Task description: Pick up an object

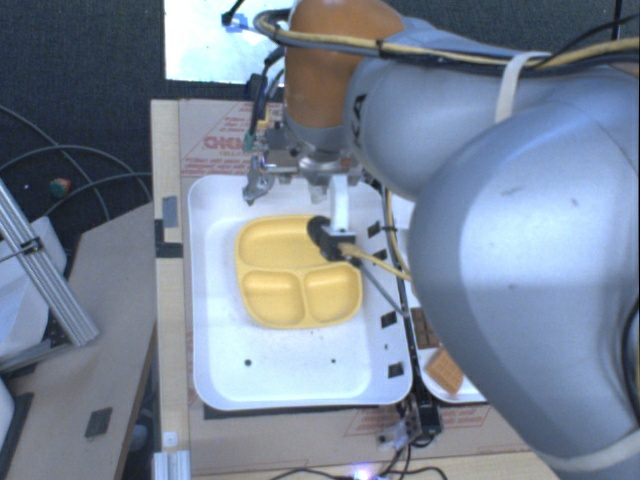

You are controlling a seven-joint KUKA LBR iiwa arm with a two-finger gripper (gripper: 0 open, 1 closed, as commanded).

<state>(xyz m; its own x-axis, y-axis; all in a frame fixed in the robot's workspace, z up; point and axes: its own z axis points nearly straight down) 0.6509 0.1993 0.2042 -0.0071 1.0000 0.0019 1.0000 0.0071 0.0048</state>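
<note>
A yellow divided tray (297, 283) lies just below the gripper (300, 183), its far rim nearest; whether the gripper is closed cannot be told.

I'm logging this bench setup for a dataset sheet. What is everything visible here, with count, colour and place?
Bin: one fully visible, white, shallow, centre of the bench; a second white bin shows partly under the arm at right.
Divided plate: one, yellow, three compartments, lying in the upper half of the left bin.
Small tan object: one, orange-tan, in the right bin near its left wall; too hidden to identify.
Aluminium rail: one, silver, slanting at the far left.
Cables: several, dark, looping on the floor at left.
Arm: one, grey with an orange band, reaching in from the right.
Gripper: one, metal, above the plate's upper edge.
</note>
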